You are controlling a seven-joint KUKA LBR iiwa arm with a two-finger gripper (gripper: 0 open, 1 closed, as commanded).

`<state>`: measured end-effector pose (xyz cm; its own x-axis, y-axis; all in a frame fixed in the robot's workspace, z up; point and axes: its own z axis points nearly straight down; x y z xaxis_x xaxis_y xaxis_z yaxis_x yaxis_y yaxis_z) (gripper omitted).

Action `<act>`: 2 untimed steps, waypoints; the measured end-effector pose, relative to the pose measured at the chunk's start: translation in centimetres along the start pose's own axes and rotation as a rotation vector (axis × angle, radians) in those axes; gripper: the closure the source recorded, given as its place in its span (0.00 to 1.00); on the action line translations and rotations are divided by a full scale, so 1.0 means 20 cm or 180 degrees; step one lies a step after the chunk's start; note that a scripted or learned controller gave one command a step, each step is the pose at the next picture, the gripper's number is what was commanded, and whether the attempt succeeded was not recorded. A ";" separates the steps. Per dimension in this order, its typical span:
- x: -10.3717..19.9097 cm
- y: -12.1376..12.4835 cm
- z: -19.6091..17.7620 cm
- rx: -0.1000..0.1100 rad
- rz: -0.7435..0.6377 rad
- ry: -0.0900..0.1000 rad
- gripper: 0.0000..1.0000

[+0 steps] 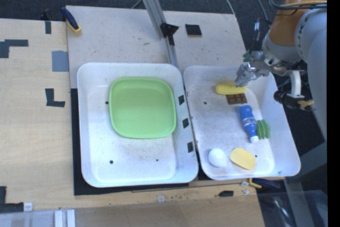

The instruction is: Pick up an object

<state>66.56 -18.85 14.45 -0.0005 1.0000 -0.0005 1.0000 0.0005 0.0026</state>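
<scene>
On my feed the left bin (93,130) carries one thing, a square light-green plate (142,107) lying flat, filling most of the upper half of the tray. Between the two bins runs the divider edge with a few small black clips, and a grey metal pole (154,5) slants up from there toward the top of the view.

The right bin (210,114) has the rest. Near its front rim I see a white egg-shaped ball (217,157) and, just beside it to the right, a flat yellow piece (243,158) – the two are close but apart. Above them a blue bottle (247,120) with a white cap lies on its side, cap toward the front, with a small green item (263,128) touching its right flank. Higher up sits a brown chocolate-like block (236,98), and touching its upper edge lies a yellow banana-shaped object (229,89), stretched left to right.

The gripper (243,78) is low over the right end of that yellow object, at the bin's far right part – I cannot tell from here how its grip stands, nor whether it has hold of anything. Behind it the grey arm (313,40) with its orange band (289,18) comes in from the right
</scene>
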 end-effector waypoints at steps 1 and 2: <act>-0.03 -0.01 -0.23 -0.0002 -0.0001 -0.0001 1.00; -0.03 -0.01 -0.44 -0.0003 -0.0001 -0.0001 1.00</act>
<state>66.36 -19.47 23.27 -0.0007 1.0000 -0.0009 1.0000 0.0007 0.0036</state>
